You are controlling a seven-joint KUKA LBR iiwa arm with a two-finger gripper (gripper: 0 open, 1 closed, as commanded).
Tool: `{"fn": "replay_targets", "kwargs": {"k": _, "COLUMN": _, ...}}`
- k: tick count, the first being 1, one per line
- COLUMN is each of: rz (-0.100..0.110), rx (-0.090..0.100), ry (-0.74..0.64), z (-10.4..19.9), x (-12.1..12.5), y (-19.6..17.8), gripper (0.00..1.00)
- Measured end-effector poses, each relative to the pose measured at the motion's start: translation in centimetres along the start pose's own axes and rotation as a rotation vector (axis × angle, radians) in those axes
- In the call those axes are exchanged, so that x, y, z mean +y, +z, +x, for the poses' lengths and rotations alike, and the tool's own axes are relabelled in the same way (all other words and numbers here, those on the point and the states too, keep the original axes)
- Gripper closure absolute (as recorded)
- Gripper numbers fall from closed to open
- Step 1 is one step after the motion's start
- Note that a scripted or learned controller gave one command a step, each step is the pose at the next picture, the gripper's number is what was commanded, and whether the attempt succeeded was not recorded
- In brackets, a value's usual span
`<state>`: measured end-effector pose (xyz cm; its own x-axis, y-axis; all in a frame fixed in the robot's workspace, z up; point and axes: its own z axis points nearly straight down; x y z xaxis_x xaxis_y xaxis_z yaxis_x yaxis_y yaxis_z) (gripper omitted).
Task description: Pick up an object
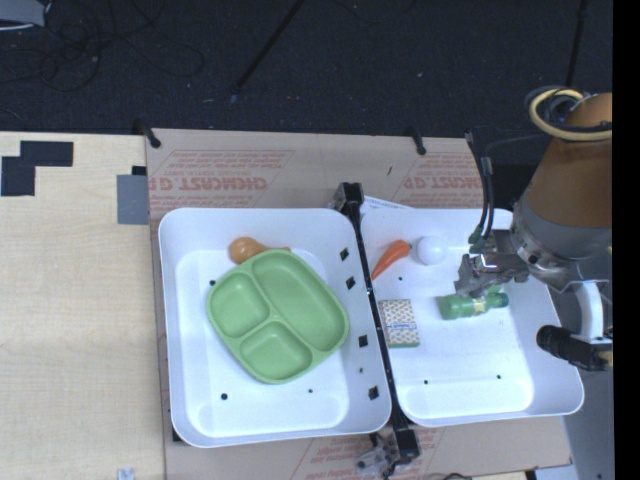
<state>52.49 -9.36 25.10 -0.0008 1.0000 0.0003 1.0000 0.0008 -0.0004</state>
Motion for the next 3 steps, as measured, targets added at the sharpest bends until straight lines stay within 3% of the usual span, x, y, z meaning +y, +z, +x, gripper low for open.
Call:
{"fn": "replay_targets", "kwargs": {"k": 1, "rz": 0.003, "rx": 0.002, "ry": -0.003, "z": 5.3, "x": 0.2, "y": 0.9, "gripper": 1.0}}
{"fn": "replay_targets", "kwargs": {"k": 3, "rz": 0.002, "rx": 0.001, "ry": -0.005, "z": 17.0, "x": 3.4, "y": 1.0, "gripper": 1.0}}
